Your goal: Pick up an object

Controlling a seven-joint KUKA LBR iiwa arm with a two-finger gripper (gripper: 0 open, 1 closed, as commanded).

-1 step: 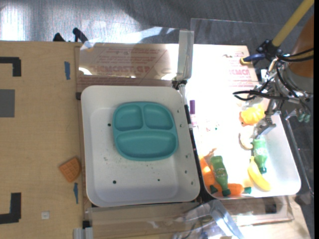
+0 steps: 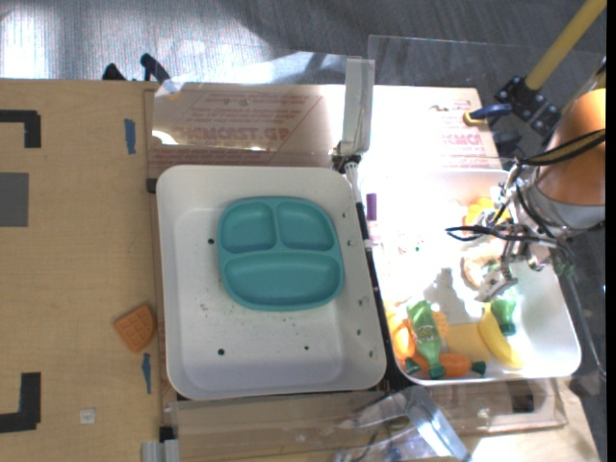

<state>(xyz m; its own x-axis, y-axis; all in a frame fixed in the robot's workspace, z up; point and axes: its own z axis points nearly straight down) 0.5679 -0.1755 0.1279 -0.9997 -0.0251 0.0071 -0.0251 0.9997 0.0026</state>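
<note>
My gripper [image 2: 498,275] hangs low over the right part of the right bin [image 2: 553,354], below the orange wrist band [image 2: 585,152]. Under and just left of it lies a pale round object [image 2: 474,269], partly hidden by the gripper and its cables. A yellow banana [image 2: 498,343] lies just below the gripper, with a small green piece [image 2: 506,313] at its top end. A green packet [image 2: 423,321] and orange carrots [image 2: 453,364] sit at the bin's front. Another yellow item [image 2: 477,212] lies behind the gripper.
The left bin [image 2: 192,354] holds a teal divided plate [image 2: 279,251]. A purple marker [image 2: 372,206] lies near the wall between the two bins. A waffle-like piece [image 2: 136,327] rests on the cardboard to the left. A yellow pole [image 2: 573,32] crosses the top right.
</note>
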